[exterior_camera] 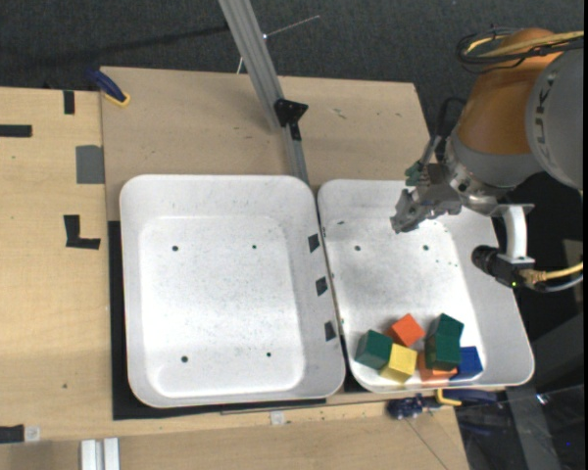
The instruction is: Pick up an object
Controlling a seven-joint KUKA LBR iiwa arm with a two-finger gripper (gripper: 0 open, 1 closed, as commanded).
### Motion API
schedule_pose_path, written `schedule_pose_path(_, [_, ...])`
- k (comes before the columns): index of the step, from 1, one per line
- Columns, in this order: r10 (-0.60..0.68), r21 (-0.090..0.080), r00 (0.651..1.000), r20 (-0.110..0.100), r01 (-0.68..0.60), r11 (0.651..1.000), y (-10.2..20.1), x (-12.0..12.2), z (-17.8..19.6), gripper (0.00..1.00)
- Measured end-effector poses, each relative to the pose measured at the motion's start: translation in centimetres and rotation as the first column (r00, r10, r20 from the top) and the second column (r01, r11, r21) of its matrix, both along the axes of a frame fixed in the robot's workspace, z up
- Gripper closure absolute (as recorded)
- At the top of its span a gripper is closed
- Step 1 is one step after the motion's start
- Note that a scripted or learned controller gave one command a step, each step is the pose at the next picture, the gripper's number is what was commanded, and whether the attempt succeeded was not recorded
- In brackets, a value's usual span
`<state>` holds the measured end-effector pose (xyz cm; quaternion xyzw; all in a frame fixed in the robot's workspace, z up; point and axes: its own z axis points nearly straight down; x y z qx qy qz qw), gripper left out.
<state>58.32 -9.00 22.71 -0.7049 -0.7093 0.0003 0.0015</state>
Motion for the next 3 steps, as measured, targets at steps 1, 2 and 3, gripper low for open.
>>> schedule_pose_path(1, [0.001,0.0,1.0,0.0,-0.001,1.0,5.7,-0.4,-0.7,1.0])
schedule_pose_path(2, [0.002,0.001,1.0,0.001,-0.002,1.0,11.7,-0.9,-0.2,1.0])
schedule_pose_path(3, [0.002,0.0,1.0,0.002,-0.002,1.0,16.9,-1.8,0.8,1.0])
